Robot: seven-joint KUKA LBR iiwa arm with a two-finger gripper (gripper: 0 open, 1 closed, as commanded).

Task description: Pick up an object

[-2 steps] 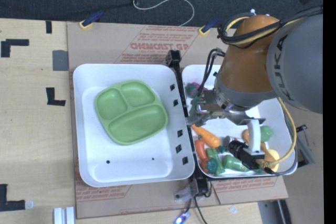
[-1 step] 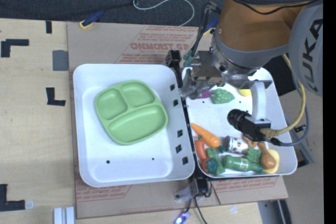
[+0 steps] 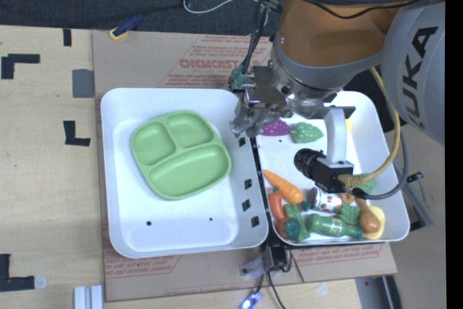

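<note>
The arm's claw point(image 3: 255, 106) is hanging over the divider between the two bins, near the top of the right bin point(image 3: 376, 155); can't tell how it's set. Toy food is sitting in the right bin: purple grapes point(image 3: 275, 128) and green grapes point(image 3: 307, 132) just beside the claw, a carrot point(image 3: 283, 186) and a pile of vegetables point(image 3: 325, 221) nearer the front. A green divided plate point(image 3: 181, 153) is lying in the left bin point(image 3: 123, 155).

I note 2 white bins point(image 3: 119, 155), a light green divided plate point(image 3: 181, 153), an orange carrot point(image 3: 283, 187), purple grapes point(image 3: 275, 129) and green grapes point(image 3: 307, 132).
</note>
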